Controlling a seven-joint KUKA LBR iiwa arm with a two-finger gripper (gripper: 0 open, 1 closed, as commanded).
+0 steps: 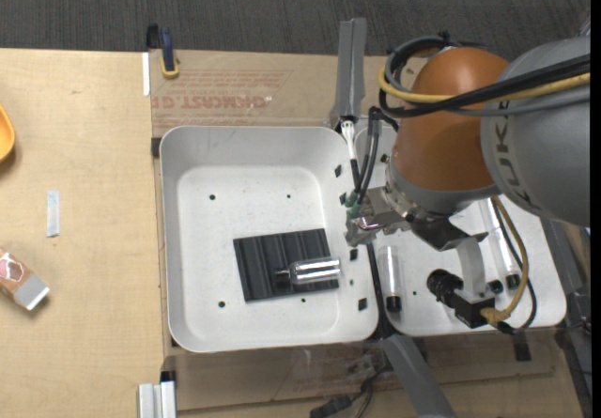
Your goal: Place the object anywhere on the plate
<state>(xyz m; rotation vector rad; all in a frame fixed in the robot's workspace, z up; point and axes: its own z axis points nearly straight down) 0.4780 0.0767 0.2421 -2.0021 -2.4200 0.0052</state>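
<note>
A shiny metal cylinder (311, 270) lies on its side on the near right part of a black ribbed plate (272, 257), which rests flat in the left white bin (188, 219). The arm (470, 125) hangs over the right white bin (540, 266). Its gripper (376, 219) sits by the divide between the bins; whether it is open or closed cannot be told.
</note>
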